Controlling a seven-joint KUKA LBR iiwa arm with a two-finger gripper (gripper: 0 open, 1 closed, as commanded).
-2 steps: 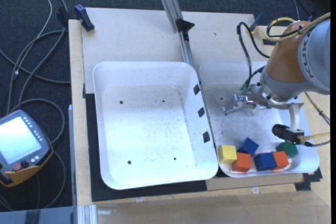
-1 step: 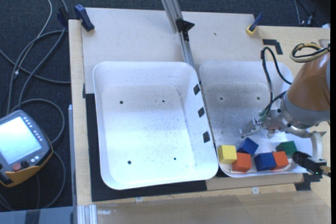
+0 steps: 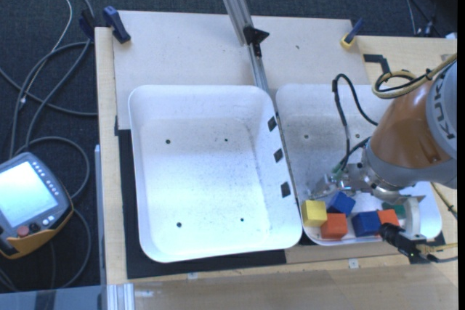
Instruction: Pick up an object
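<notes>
You have the arm [image 3: 410, 134] bent low over the right bin [image 3: 312, 120], and its gripper [image 3: 347, 184] sits down among the blocks at that bin's near end. The wrist covers the tip, so you cannot tell how the claw stands or whether anything is in it.

Take the yellow block [image 3: 314, 211] as your mark. The red-orange block [image 3: 333, 226] touches it on the side nearer the bench's front edge. A blue block [image 3: 341, 202] lies just beside it toward the arm, tilted, with a corner tucked under the wrist. Farther that way sit a second blue block [image 3: 365, 223] and a smaller orange one [image 3: 389, 217].

My judgement: the tilted blue block is the closest candidate, lying immediately below the claw on the near side. The left bin [image 3: 145, 156] plays no part.
</notes>
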